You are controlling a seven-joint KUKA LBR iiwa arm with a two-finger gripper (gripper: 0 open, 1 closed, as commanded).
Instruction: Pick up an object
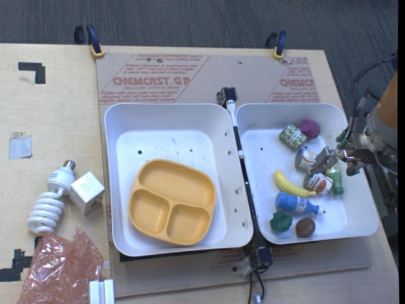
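Camera view is showing the arm [386,116] reaching in from the right edge, its wrist bending down toward the right bin [266,122]. The gripper [326,163] is hovering low over the clutter at that bin's right side, and its dark fingers [330,157] seem to be standing slightly apart, though the blur makes that uncertain; nothing is visibly sitting between them. Just below them a small can [318,183] is lying beside a yellow banana [292,185], with a blue bottle [295,203] near the front wall. A yellow divided tray [171,201] is resting in the left bin [126,125].
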